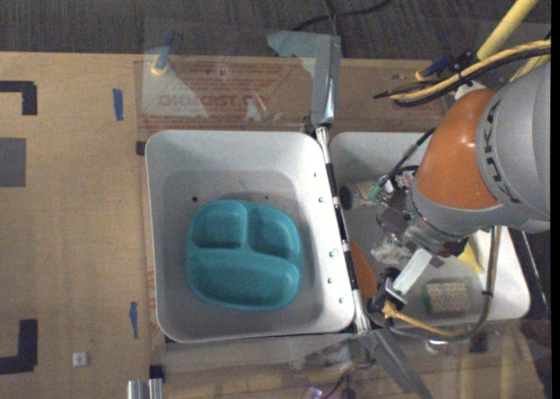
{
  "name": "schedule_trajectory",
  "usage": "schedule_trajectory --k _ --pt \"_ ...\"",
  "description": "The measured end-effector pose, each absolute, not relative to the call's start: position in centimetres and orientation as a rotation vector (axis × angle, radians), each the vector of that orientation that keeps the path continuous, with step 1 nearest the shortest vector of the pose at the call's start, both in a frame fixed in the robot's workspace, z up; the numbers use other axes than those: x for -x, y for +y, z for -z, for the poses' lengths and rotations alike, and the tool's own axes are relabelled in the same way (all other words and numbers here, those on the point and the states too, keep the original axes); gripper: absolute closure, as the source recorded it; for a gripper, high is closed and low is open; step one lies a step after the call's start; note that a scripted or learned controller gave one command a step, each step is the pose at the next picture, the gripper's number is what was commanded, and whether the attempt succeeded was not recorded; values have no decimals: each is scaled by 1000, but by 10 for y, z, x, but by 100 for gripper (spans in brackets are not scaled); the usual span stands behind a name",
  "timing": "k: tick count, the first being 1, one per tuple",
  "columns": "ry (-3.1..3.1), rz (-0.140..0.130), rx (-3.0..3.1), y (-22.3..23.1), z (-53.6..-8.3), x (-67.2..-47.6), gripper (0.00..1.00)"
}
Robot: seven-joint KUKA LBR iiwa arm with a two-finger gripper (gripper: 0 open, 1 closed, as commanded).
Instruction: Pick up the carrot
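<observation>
We see the grey arm's claw point(394, 240) hanging low over the right shallow white bin point(376, 154), under the orange wrist band. The wrist body covers it from above, so we cannot tell whether the claw is wide, narrow or holding anything.

The slim orange carrot point(362, 270) lies just beside the claw, on the side toward the other bin and a little nearer the bench's front edge. It rests lengthwise against the wall that divides the two bins. We judge that this is why the claw sits so close to that wall: the carrot is tucked into the edge, and a grasp must come down nearly alongside it.

That dividing wall is what stands in the way, leaving little room on the carrot's far side.

On the claw's other side, near but apart, lie a beige textured roll point(446, 296) and a yellow piece point(473, 257). Well beyond the wall from the claw, the left white bin point(175, 178) holds a teal divided plastic plate point(243, 253).
</observation>
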State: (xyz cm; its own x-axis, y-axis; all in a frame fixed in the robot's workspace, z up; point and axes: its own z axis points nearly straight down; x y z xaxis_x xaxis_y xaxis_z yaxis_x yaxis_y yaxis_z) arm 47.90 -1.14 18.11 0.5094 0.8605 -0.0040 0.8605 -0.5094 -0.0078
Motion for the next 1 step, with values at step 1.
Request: schedule_trajectory --k 1 --pt "-1549 -19 2726 -13 -188 -480 100"
